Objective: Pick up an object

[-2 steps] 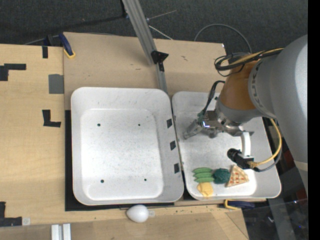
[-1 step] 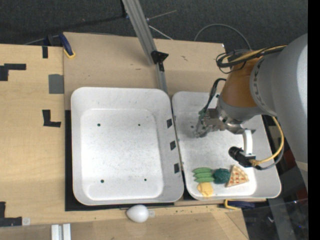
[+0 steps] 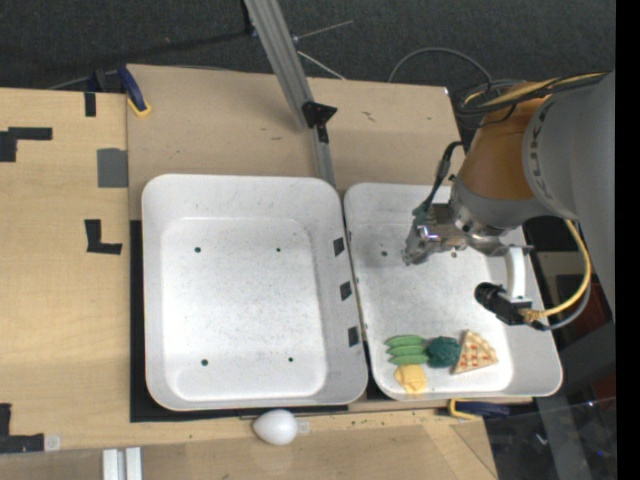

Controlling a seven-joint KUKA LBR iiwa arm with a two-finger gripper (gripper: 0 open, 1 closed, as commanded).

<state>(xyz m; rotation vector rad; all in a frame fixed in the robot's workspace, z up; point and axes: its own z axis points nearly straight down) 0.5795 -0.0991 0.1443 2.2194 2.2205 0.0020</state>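
The hand [image 3: 415, 251] hangs over the right bin [image 3: 385, 288], near its far end. I cannot tell how it is set. The toys sit at the near end of that bin, well apart from the hand: green pods [image 3: 405, 347], a dark green lump [image 3: 441, 350], a yellow piece [image 3: 410, 376] and a pizza slice [image 3: 474, 353].

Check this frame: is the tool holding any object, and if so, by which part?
Nothing is held. The tool hangs over bare floor in the right bin, apart from the toy food cluster at the bin's near edge.
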